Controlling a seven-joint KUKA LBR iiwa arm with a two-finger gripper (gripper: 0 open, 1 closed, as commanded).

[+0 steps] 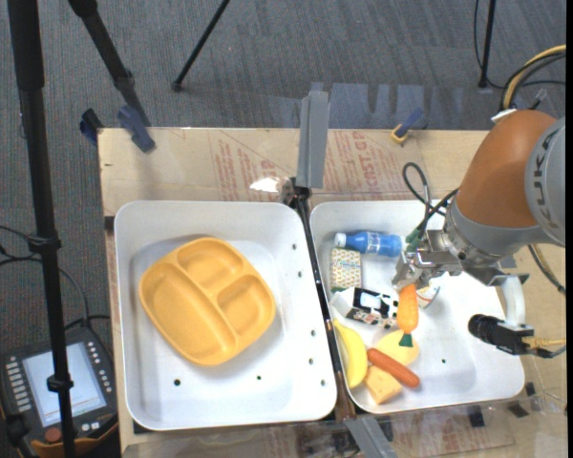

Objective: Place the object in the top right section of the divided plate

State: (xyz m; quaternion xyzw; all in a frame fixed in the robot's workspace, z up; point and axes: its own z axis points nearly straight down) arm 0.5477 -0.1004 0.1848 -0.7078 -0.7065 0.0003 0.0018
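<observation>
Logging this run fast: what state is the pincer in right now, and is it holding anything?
Pincer: over the right bin, shut on an orange carrot that hangs from it.

Even overhead light is filling the scene, bright without being harsh. The two white bins [220,219] are glowing almost washed out, and a small hot glare spot is shining on the far cardboard [264,185]. Shadows are lying soft and short under the yellow plate [207,299]. Focus is holding fairly sharp, though fine detail is looking slightly grainy and soft.
</observation>
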